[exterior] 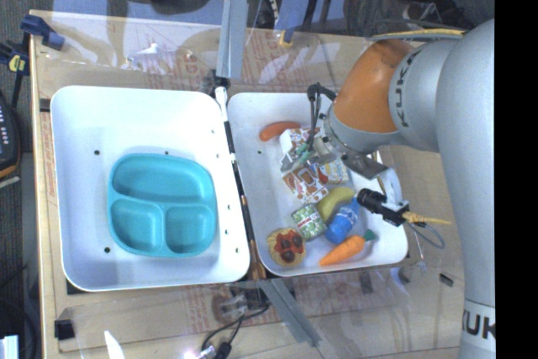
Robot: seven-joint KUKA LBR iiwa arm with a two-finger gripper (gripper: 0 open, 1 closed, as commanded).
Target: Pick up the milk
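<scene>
- The arm [458, 97] is smooth pale grey, built of thick rounded segments.
- A glossy orange band [370, 92] rings it just above the wrist.
- Dark "KUKA" lettering [402, 97] runs beside the orange band.
- A black fitting [380, 207] with a yellow cable [424, 221] projects below the orange band.

Pale wooden surface [126, 55] under a clear glossy sheet carries two shallow white plastic bins touching side by side, left bin [76, 122] and right bin [252, 181], grey metal bar [230, 34] behind their seam.
</scene>
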